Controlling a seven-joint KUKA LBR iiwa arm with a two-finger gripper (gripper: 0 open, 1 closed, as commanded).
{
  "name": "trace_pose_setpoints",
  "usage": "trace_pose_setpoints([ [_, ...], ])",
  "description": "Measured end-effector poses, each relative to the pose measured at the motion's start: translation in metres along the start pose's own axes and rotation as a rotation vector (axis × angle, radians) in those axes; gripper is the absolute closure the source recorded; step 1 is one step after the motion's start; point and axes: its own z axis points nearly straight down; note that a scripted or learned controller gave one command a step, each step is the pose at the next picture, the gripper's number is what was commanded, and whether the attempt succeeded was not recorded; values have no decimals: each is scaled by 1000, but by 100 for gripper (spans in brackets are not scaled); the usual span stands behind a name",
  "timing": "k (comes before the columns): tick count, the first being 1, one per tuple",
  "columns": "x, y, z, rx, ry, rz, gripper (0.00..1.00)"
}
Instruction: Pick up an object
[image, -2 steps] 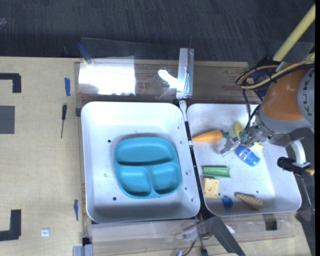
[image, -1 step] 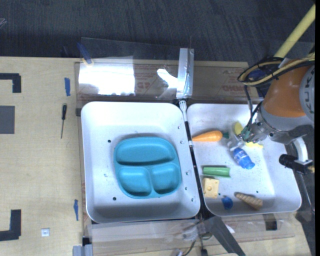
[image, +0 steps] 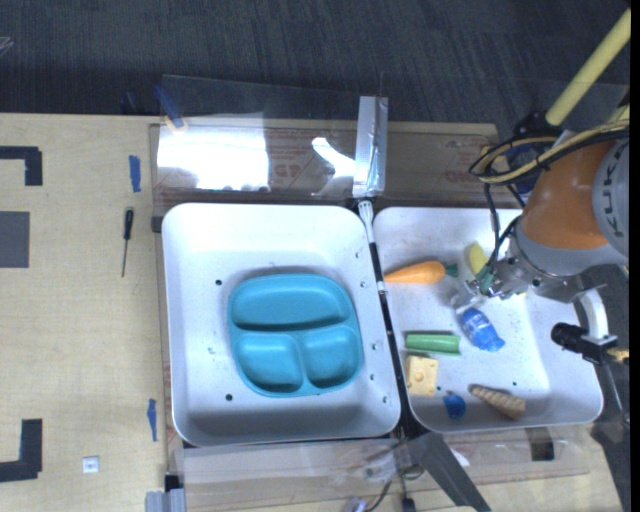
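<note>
The grey arm's gripper (image: 480, 285) hangs low in the right white bin (image: 575, 400), just above a small clear bottle with blue label (image: 480, 328); I cannot tell its fingers' spread; an orange plastic carrot (image: 415, 272) lies near.

right bin (image: 575, 395) crowded, carrot (image: 415, 272), bottle (image: 480, 329), open centre

A pale wooden bench (image: 70, 330) with black markings meets dark grey carpet (image: 300, 40) above.
</note>
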Motion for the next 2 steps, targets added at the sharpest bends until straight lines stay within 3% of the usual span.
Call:
trace_pose_setpoints([
  [1, -13, -8, 8, -24, -9, -41, 100],
  [2, 23, 31, -155, -14, -6, 177, 100],
])
